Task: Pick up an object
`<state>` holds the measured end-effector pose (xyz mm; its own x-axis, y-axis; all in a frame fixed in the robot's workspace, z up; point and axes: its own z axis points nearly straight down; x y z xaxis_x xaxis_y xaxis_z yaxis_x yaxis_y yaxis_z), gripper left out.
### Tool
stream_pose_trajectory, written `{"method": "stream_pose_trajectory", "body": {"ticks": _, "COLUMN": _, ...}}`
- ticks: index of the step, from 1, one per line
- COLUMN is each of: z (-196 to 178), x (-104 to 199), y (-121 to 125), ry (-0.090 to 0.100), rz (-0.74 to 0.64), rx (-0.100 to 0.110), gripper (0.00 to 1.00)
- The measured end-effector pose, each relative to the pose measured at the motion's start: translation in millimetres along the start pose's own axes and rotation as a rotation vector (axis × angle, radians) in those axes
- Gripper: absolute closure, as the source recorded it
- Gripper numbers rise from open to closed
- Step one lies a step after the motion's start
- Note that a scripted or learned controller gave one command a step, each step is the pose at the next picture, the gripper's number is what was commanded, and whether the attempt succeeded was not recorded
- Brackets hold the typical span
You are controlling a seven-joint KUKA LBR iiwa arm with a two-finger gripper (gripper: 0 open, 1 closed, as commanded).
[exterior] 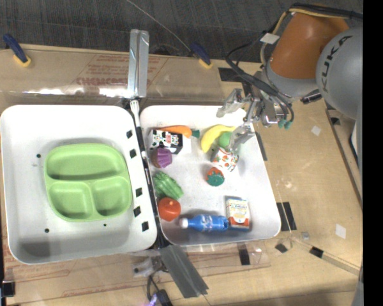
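My gripper (236,120) hangs over the back right corner of the right bin (268,196), its fingers spread open with nothing between them. One fingertip (242,136) reaches down beside a yellow banana (212,136) and just above a white cup with red spots (226,160). Lying in the same bin are a small green and red toy (216,178), an orange juice box (237,212), a blue bottle (204,222), a red tomato (169,209), a green vegetable (168,185), a purple piece (163,158), a black and white carton (165,139) and an orange carrot (180,131).
The left bin (19,139) bears a green divided tray (86,183). A metal bar (138,62) stands up at the back between the bins. The arm's orange band (300,37) and cables sit over the bench at the right. Bare bench lies right of the bins.
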<state>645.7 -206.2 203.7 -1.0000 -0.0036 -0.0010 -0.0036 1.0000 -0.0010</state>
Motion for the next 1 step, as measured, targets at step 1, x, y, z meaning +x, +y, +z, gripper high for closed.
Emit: {"method": "stream_pose_trajectory", "body": {"ticks": 1, "z": 111.3, "x": 12.9, "y": 11.2, "ry": -0.001, "rz": -0.044, "rx": -0.001, "gripper": 0.00}}
